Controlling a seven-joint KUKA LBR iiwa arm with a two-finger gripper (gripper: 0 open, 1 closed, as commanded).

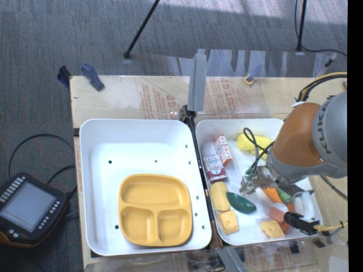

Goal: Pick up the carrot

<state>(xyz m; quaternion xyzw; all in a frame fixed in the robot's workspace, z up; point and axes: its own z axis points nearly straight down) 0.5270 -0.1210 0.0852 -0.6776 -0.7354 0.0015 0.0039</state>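
Bench: wooden bench (130, 98) bearing two white bins side by side.
Left bin (96, 146): holds a yellow divided tray (155, 209).
Right bin (266, 122): toy food.
Carrot (273, 195): right bin, partly under the arm.
Gripper (249, 185): low over the right bin, just left of the carrot; finger opening cannot be told.
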